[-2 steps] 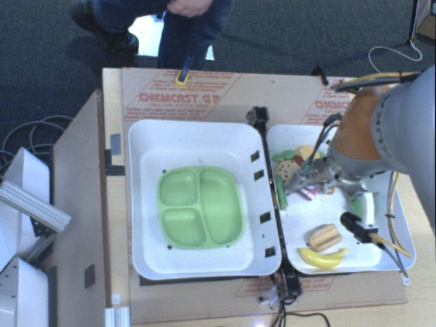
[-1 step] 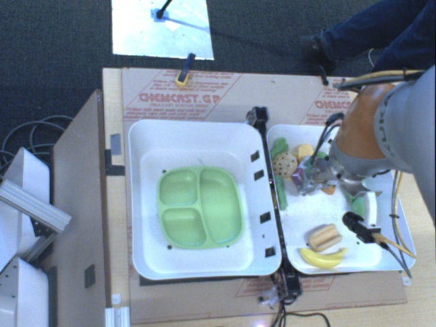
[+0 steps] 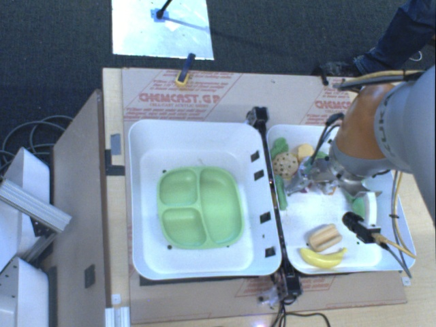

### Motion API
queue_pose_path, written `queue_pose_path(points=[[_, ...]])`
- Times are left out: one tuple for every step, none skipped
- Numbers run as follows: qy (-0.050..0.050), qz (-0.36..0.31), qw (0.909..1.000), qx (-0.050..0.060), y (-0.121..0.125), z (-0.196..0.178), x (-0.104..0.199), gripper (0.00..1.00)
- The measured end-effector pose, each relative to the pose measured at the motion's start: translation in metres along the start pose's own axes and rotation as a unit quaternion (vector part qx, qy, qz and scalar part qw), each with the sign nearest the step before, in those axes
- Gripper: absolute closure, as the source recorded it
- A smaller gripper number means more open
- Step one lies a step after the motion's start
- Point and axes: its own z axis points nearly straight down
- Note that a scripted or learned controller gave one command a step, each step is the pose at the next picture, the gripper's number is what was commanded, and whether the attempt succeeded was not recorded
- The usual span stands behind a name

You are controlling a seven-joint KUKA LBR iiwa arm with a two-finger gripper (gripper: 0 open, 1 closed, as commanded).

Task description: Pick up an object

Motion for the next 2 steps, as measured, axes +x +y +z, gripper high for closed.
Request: queue_pose_path(points=[[-0.002, 0.001, 1.0, -0.009, 0.003, -0.203, -0.041, 0.0], [0.003, -0.002, 1.0, 0.006, -0.021, -0.096, 0.012, 0.0]])
